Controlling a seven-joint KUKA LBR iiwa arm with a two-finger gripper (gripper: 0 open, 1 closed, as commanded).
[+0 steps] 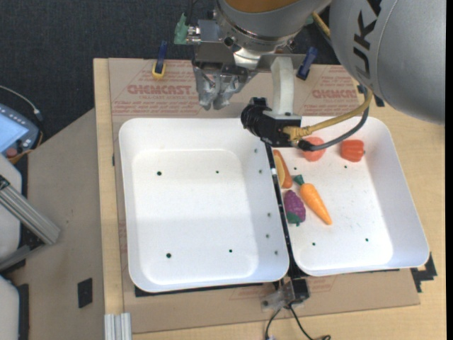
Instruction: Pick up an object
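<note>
My gripper (219,94) hangs above the cardboard just behind the left bin's (141,211) back rim, shut, with nothing between its fingers. The objects lie in the right bin (403,218). An orange carrot (316,202) with a green top sits near the divider, and a purple toy vegetable (294,207) touches its left side. Just behind them an orange-brown oblong piece (283,170) lies against the divider. A red pepper (352,149) and a red-pink round piece (312,150) rest near the back, the latter partly hidden by a cable.
A black fitting (263,125) and a yellow cable (333,122) hang over the bins' back junction. Blue clamps (159,61) hold the cardboard base at the back. The big arm body (396,41) covers the upper right.
</note>
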